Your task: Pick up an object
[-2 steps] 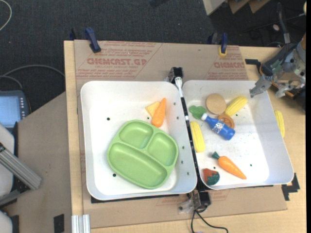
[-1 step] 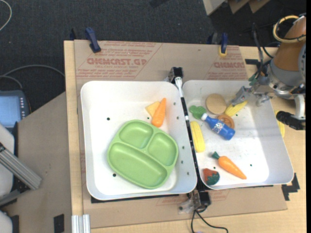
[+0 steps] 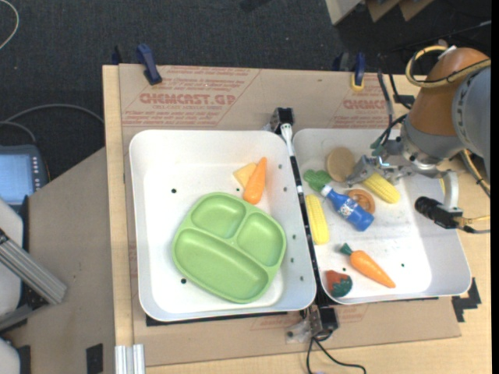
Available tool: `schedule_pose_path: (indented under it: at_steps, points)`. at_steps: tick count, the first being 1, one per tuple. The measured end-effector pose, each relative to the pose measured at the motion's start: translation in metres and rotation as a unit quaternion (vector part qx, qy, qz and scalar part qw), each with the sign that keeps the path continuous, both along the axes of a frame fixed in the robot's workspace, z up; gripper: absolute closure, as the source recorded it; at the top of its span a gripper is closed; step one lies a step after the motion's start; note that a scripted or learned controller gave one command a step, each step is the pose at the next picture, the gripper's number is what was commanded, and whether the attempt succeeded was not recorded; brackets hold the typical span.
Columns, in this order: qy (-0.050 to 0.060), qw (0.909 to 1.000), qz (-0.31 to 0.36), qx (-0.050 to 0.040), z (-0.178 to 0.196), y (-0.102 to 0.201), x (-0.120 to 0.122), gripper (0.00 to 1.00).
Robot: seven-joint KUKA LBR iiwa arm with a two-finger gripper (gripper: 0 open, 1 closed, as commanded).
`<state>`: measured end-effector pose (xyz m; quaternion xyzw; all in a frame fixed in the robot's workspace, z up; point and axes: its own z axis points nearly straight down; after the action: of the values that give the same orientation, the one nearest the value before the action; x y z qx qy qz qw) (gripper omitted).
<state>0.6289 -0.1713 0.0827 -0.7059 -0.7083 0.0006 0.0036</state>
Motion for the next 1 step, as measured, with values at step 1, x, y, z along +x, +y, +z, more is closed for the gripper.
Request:
schedule_pose_path:
  at_steps: [1]
  points:
    - [-0.004, 1.0, -0.001, -0.0023, 0.0129, -0.0033, 0.0019, 1.0]
